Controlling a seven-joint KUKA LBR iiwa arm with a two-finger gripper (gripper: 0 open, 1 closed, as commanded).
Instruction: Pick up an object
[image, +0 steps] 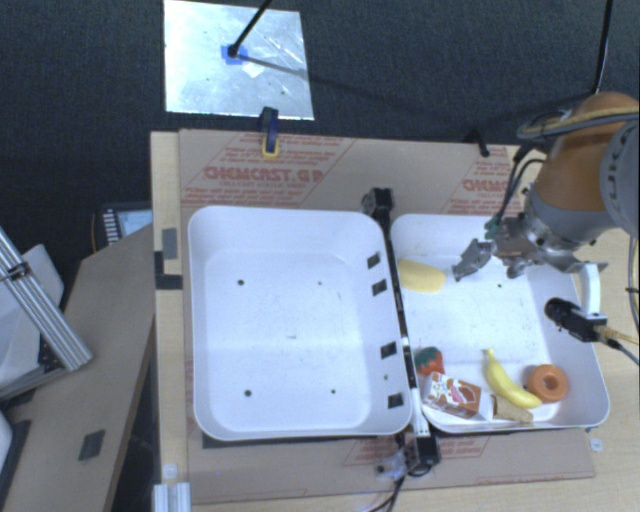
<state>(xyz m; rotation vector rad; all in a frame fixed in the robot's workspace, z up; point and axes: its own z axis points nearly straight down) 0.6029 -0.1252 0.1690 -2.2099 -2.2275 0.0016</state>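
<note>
Approach step, nothing grasped yet. Gripper (470, 262) low in right bin (600, 395), at 10 o'clock of its floor; fingers look slightly parted, nothing between them. Lemon (421, 276) just beside gripper, at its 8 o'clock, near divider. Other picks at bin's 6 o'clock: banana (505, 380), donut (547, 382), packet (455, 396), strawberry (430, 360). Left bin (200, 330) at 9 o'clock. Next, likely: shift toward 9 o'clock over lemon, straddle it, descend, close.

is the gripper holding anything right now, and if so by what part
Nothing is held. The gripper hangs above the right bin with nothing between its fingers; the yellow lemon-like object lies apart on the bin floor to its left.
</note>
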